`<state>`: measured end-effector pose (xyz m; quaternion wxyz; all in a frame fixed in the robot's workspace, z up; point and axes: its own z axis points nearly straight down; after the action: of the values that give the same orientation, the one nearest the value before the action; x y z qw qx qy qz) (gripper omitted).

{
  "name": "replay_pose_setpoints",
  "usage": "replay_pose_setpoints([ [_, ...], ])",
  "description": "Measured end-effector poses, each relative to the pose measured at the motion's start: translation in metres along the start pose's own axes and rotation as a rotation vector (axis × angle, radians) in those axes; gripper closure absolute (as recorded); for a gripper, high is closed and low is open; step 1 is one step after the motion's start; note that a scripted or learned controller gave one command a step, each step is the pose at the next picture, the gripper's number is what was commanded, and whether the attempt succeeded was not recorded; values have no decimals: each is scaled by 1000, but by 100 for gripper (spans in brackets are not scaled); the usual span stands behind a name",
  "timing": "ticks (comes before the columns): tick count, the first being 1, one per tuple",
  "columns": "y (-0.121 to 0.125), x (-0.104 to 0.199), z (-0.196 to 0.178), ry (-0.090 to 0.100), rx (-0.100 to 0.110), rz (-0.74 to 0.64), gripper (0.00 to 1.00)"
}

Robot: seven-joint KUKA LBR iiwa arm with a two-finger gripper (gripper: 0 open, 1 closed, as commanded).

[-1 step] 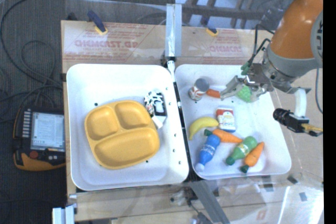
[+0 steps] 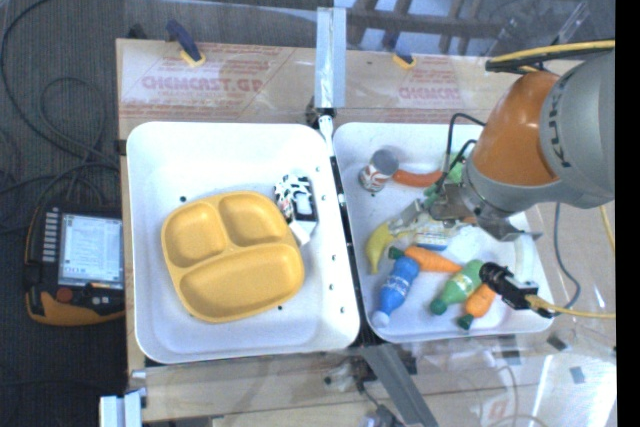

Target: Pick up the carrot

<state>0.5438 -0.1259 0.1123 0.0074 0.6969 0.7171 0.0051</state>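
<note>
Right bin (image 2: 352, 165), contents: one carrot (image 2: 432, 260), orange with a green top at its left end, lying roughly level near the bin's middle; a banana (image 2: 378, 243) just left of it; a blue bottle (image 2: 394, 287) below the carrot's green end; a green bottle (image 2: 457, 286) to the carrot's lower right; a second small orange-and-green piece (image 2: 479, 303) beside that bottle; a grey-capped cup (image 2: 379, 167) and an orange strip (image 2: 417, 178) toward the far wall.

Left bin (image 2: 150, 165), contents: a yellow divided tray (image 2: 233, 256) and a black-and-white carton (image 2: 297, 200) at the tray's upper right.

Arm: enters from the right, orange band above the wrist. Gripper (image 2: 437, 210) sits low over the clutter just above the carrot. I cannot tell how wide it stands, and nothing is visibly held in it.

Handling note, my judgement: the carrot is not yet picked. A clean grasp likely means closing across the carrot's narrow width near mid-body, squared to its long axis, descending straight so the banana and the bottles are not nudged.
</note>
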Motion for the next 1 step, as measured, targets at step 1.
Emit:
replay_pose_setpoints([
  [1,-47,7,21,-4,0,-305,0],
])
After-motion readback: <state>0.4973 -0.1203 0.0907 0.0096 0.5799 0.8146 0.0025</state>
